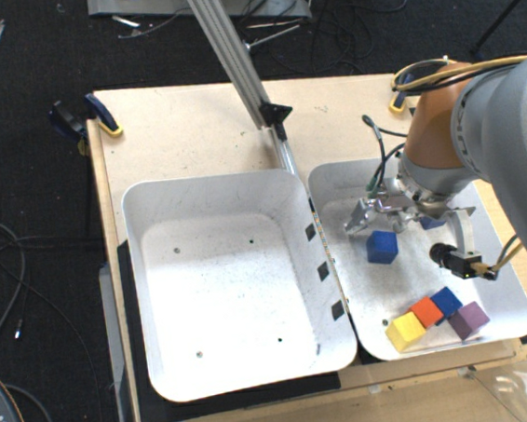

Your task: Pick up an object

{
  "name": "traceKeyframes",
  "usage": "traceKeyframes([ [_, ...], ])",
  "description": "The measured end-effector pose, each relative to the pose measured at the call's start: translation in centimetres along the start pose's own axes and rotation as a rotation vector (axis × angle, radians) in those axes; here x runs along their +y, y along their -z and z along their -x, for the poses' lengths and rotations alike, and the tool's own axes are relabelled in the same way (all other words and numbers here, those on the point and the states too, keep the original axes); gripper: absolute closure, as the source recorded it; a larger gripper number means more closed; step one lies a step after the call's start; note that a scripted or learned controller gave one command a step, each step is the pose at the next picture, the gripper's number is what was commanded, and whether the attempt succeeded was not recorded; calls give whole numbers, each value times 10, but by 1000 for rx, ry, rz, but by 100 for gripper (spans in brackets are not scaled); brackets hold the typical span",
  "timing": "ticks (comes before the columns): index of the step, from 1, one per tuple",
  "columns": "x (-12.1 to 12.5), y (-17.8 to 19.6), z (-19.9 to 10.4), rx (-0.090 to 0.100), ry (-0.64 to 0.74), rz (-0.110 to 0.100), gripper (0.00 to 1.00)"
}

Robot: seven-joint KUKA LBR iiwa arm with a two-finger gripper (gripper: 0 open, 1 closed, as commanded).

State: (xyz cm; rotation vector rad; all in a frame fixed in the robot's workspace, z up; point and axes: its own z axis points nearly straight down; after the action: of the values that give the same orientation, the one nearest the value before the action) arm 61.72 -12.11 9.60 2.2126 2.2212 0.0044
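Blue cube (pixel 381 246) just below end effector (pixel 369 215); looks light, rigid; grip flat opposite sides. Can't tell if it's released or clenched.

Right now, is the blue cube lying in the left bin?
No, the blue cube sits in the right bin, just below the gripper.

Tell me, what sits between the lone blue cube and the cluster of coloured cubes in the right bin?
Nothing: in the camera view, only bare white bin floor separates the blue cube from the cluster.

Two bins (pixel 151 208) side by side, five cubes (pixel 381 246) in right bin.
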Motion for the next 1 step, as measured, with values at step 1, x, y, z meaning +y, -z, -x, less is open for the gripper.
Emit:
traceKeyframes([
  [1, -68, 0, 42, 1, -9, -9, 0],
])
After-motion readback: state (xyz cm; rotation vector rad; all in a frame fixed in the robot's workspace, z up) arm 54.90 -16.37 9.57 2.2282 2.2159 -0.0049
